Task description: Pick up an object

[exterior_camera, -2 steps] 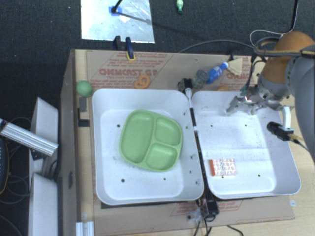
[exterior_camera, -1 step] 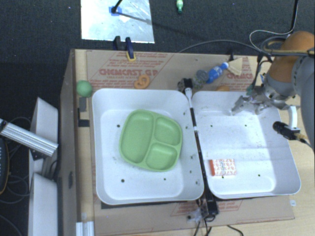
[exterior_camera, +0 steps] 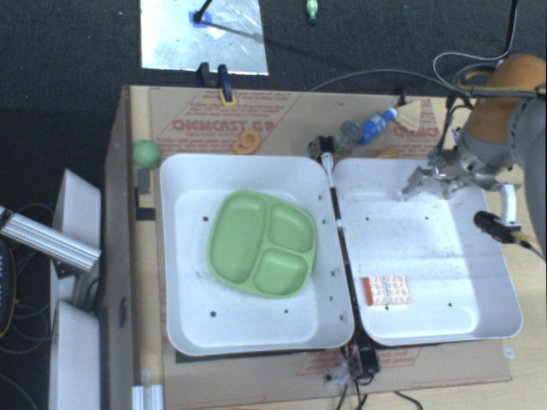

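Two white bins sit side by side on a bench. The left bin (exterior_camera: 184,229) holds a green divided plate (exterior_camera: 261,243). The right bin (exterior_camera: 479,301) holds a small red-and-white card (exterior_camera: 388,290), low in the frame. The gripper (exterior_camera: 434,180) hangs at the right bin's upper edge, well apart from the card; whether its fingers are spread cannot be told. A good pick likely means centring above the card before descending.

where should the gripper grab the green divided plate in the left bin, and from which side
Probably the rim of the green divided plate, from straight above. It lies flat on the left bin floor, so only the raised outer edge gives the fingers something to close on. The edge facing the bin's near wall looks best, with bare floor beside it; its far-right corner sits closer to the divider.
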Tool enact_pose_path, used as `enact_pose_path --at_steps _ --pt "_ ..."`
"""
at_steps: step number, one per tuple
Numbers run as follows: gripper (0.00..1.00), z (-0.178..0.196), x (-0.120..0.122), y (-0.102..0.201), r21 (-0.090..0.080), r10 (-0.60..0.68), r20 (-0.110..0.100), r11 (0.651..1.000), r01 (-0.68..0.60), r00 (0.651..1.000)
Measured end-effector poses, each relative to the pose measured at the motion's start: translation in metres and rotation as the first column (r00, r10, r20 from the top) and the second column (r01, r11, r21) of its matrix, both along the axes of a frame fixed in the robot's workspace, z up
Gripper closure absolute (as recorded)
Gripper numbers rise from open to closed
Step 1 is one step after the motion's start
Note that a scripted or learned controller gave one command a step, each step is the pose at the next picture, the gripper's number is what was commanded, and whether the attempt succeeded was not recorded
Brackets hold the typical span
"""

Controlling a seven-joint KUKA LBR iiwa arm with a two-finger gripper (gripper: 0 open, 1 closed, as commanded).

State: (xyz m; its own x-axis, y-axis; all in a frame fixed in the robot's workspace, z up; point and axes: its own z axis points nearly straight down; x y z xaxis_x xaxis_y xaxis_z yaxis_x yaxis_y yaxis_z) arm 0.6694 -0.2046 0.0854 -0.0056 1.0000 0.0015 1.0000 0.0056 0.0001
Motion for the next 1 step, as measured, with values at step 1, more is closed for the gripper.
enact_pose_path --at_steps 1 --pt "0.0 0.0 0.0 0.0 0.0 0.0 0.0 1.0 0.0 1.0"
